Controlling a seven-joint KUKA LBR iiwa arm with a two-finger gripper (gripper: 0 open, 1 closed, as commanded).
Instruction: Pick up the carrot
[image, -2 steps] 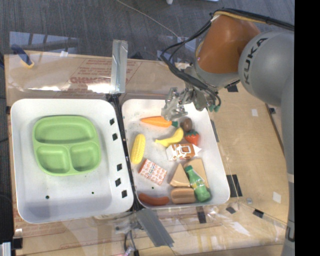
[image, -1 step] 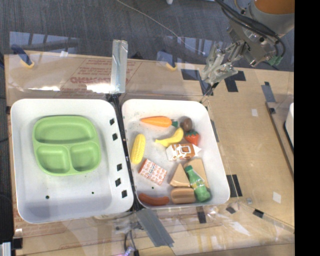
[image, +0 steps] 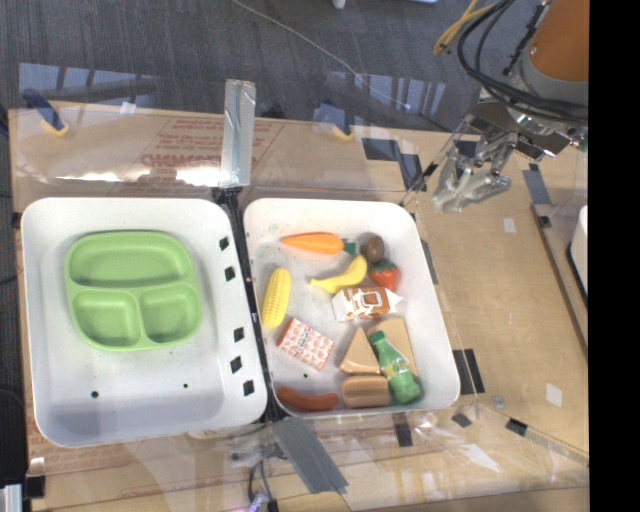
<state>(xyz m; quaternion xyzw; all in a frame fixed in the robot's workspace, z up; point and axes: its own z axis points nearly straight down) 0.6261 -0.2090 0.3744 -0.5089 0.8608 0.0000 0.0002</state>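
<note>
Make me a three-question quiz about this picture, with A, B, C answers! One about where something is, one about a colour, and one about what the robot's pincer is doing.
1. Where does the carrot lie?
A. On the green plate
B. In the right bin, near its far edge
C. On the bench outside the bins

2. What colour is the plate in the left bin?
A. Green
B. Red
C. Blue

3. Where is the pincer?
A. Gripping the carrot
B. Down inside the left bin
C. Above the bench, past the right bin's far right corner

Answers:
1. B, the carrot sits at the far side of the right bin, by the banana.
2. A, the divided plate is light green.
3. C, the pincer hangs outside the bin, apart from the carrot.
</note>
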